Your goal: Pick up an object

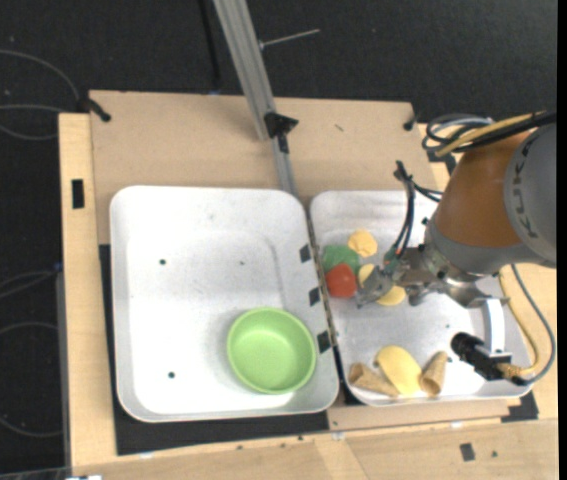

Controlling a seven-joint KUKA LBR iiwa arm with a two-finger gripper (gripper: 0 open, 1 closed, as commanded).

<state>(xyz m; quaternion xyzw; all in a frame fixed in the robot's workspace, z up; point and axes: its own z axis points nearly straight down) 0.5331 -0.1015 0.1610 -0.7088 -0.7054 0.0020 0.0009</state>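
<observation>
My gripper (pixel 381 284) reaches down into the right bin (pixel 463 338) from the right, its tip low among a cluster of small objects. Right beside the tip lie a red round piece (pixel 341 282), a green piece (pixel 339 257) and a yellow piece (pixel 363 242). Another small yellow piece (pixel 393 295) sits just under the gripper tip. Near the bin's front edge rest a larger yellow object (pixel 397 366) and two tan cone-like pieces (pixel 368 377) (pixel 434 372). The arm's body hides part of the bin's right side.
The left bin (pixel 183 258) holds a light green bowl (pixel 271 349) at its front right. A metal pole (pixel 248 63) slants up from between the bins at the back. The wooden bench (pixel 193 138) surrounds both bins; cables hang by the arm at the right.
</observation>
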